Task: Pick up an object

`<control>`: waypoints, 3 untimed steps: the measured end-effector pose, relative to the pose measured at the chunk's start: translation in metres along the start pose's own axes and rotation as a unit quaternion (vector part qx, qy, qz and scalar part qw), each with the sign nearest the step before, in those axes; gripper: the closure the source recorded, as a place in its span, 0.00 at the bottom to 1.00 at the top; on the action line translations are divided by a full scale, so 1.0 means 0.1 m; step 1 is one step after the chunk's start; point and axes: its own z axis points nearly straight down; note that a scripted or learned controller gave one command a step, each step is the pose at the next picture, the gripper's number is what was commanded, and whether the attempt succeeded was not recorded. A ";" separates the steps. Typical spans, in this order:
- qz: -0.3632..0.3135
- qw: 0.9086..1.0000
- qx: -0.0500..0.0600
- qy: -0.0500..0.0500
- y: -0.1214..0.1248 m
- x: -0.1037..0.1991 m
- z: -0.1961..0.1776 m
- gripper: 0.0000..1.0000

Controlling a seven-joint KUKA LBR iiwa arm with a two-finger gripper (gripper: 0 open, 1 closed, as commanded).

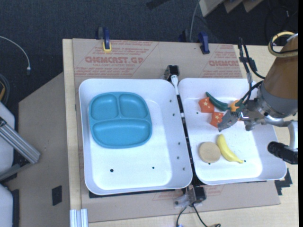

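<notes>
Two white bins: left bin [128, 178], right bin [246, 174]. Left bin: one blue divided plate [120, 118]. Right bin: two red pieces [206, 105], [216, 119], one green item [218, 101], one tan round disc [209, 152], one yellow banana [228, 150] touching the disc's right side. One gripper [233, 117] above the banana, beside the lower red piece; finger spread cannot be told, no grasp visible.

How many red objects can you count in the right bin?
2. One red piece lies near the bin's upper middle, beside a dark green item. The other red piece lies just below it, next to the gripper. The arm could hide more.
</notes>
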 end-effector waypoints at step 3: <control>-0.001 1.000 -0.005 0.000 0.03 0.10 1.16 0.00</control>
